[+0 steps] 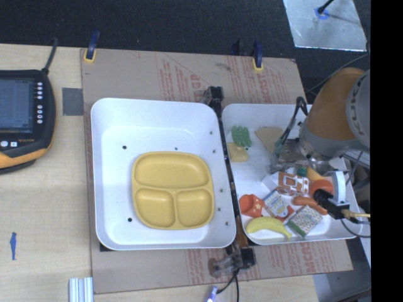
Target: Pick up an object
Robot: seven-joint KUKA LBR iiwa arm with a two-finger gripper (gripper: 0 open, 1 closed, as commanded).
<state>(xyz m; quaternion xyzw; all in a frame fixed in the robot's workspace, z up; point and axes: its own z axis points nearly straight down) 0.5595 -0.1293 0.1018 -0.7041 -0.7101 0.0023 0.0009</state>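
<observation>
Seemingly nothing is lifted yet: the gripper [286, 159] sits low at the right bin's [252, 115] three o'clock side, finger state impossible to tell, while the banana [267, 229] lies at six o'clock beside small packets [296, 190].

1. Two bins side by side: left bin [107, 168], right bin [252, 115].
2. In left bin: tray [172, 189].
3. In right bin: banana [267, 228] at front, toys heaped behind it.
4. Over right bin's right side: arm [334, 115].
5. Far left of bins: pendant [22, 118].
</observation>
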